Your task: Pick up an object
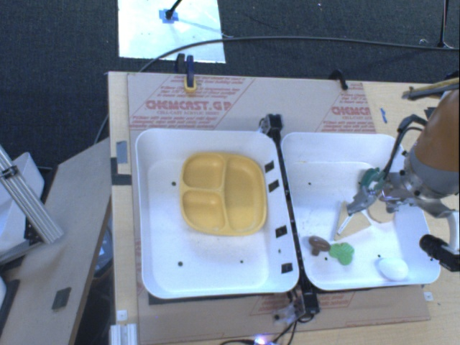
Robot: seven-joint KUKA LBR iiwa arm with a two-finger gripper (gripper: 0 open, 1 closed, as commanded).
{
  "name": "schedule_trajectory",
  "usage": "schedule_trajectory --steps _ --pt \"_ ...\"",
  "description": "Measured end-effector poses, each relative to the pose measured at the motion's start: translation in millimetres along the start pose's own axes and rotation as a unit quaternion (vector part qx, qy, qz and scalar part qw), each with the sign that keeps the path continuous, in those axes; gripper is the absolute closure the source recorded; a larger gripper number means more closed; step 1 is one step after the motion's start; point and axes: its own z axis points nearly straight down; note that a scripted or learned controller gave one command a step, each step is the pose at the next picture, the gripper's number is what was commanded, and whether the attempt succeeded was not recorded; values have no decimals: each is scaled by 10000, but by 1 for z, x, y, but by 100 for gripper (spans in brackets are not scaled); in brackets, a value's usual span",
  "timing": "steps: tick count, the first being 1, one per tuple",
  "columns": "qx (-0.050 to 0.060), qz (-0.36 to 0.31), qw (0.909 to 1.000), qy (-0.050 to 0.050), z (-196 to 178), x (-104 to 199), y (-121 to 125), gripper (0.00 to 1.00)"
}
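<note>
Tan wedge piece (357, 223) lying mid right bin (316, 157), end effector (357, 205) hovering at its upper edge, grip state unclear. Brown lump (319, 244), green piece (342, 253) and white egg shape (392, 268) sitting along near rim. Yellow divided plate (223, 193) occupying left bin (154, 192)

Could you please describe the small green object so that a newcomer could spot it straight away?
Look in the right-hand white bin, along its near edge. The small green object lies there between a brown lump and a white egg-shaped piece; it alone is bright green.
</note>
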Motion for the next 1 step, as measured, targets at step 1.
schedule_trajectory --steps 1 --pt "-52 -14 10000 -10 -5 0 3 0"
